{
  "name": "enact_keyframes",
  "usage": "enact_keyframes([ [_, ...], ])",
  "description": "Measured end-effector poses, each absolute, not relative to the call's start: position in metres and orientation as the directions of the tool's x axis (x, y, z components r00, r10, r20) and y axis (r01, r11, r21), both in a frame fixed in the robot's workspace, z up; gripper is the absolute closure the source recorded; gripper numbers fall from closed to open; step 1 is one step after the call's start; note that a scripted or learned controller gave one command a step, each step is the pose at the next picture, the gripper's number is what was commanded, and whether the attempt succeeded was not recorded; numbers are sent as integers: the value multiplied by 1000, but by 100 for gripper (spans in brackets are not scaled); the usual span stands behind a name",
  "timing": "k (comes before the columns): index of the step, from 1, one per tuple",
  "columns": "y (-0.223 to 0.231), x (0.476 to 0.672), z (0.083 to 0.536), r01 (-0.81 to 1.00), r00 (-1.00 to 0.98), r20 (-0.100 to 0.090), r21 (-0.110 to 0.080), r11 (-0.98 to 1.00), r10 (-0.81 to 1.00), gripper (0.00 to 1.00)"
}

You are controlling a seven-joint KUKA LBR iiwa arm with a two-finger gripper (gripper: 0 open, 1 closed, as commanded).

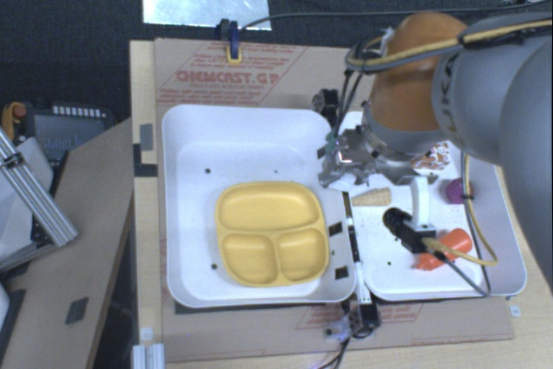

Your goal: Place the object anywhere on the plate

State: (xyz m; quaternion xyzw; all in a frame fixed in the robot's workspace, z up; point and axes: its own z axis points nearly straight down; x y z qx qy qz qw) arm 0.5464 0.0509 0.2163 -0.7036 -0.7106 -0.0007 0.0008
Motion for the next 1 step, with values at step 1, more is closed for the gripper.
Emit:
enact_keyframes([
  [1, 107, 550, 228, 1000, -9, 2, 2, 9, 1000, 100],
])
